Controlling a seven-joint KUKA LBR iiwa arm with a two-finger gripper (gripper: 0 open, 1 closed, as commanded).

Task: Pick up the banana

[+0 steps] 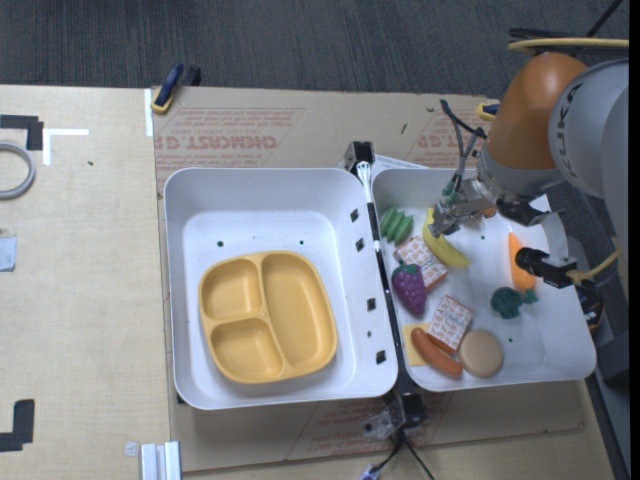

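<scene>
Gripper low in right bin, fingers apparently touching banana's upper end; opening and hold cannot be told from this angle. Banana lies yellow, slanting toward 5 o'clock, near bin's 11 o'clock corner. Green vegetable at its 9 o'clock, grapes at 7 o'clock. Judgement: straddle banana across its width, close firmly, lift straight up clear of neighbours. Yellow tray in left bin.
</scene>
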